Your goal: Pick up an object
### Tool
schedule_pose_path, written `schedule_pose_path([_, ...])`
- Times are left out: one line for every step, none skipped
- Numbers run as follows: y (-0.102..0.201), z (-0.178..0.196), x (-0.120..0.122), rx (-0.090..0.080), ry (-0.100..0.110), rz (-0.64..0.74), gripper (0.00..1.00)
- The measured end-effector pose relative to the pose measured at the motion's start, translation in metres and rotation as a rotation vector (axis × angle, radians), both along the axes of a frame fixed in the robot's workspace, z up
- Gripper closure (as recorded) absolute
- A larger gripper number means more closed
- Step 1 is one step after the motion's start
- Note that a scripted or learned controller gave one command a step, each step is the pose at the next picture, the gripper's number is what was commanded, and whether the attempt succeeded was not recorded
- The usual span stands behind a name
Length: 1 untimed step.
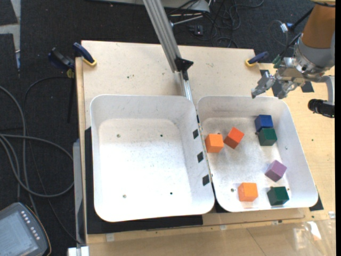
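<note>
The bench (138, 68) bears two white bins (144, 153).

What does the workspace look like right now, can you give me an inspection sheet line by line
Surface: pale wooden bench bearing two white bins, the left bin and the right bin.
Job's things: seven blocks in the right bin: blue block, green block, two orange blocks side by side and, purple block, orange block, dark green block.
Clutter: nothing seen.
Gripper: gripper over the right bin's far rim, nothing between its fingers.
Cables: black cables on the floor at left.
Surroundings: clamps at the bench's far corners, metal pole, handheld screen.
</note>
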State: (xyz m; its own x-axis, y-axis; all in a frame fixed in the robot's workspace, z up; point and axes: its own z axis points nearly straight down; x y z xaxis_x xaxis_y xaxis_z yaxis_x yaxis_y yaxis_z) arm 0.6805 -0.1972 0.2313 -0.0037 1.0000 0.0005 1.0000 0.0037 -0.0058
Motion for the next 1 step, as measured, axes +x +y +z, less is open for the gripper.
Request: schedule_pose_path([0.0075,-0.0463,-0.0026,0.000,-0.001,0.000,0.00])
